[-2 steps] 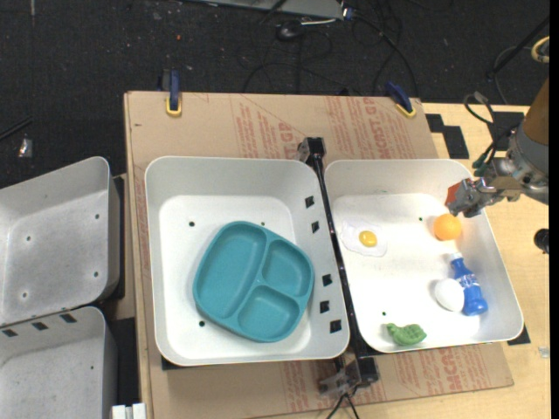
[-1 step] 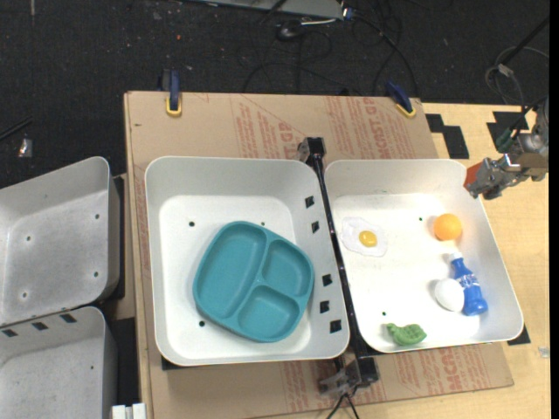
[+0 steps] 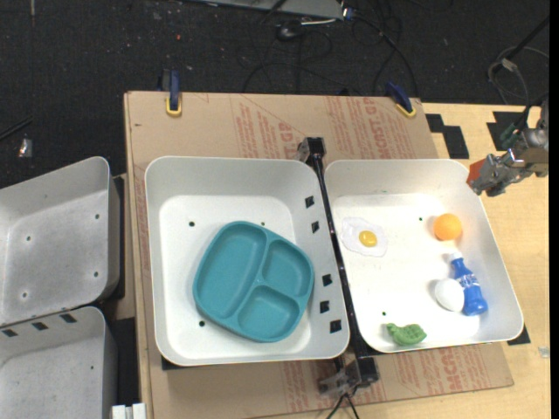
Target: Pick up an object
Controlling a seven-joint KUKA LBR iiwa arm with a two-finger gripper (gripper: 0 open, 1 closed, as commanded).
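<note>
My arm [image 3: 511, 166] sits off the right bin's [image 3: 410, 177] far corner; can't tell how my jaws stand. The orange ball [image 3: 447, 226] is nearest (round, so it'd roll away), and the white egg [image 3: 449, 295] touches a blue bottle [image 3: 469, 288], which could snag.

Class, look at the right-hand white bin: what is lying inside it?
Inside the right bin lie a fried-egg toy, an orange ball, a blue bottle touching a white egg-shaped object, and a green piece. Anything beneath them is covered.
</note>
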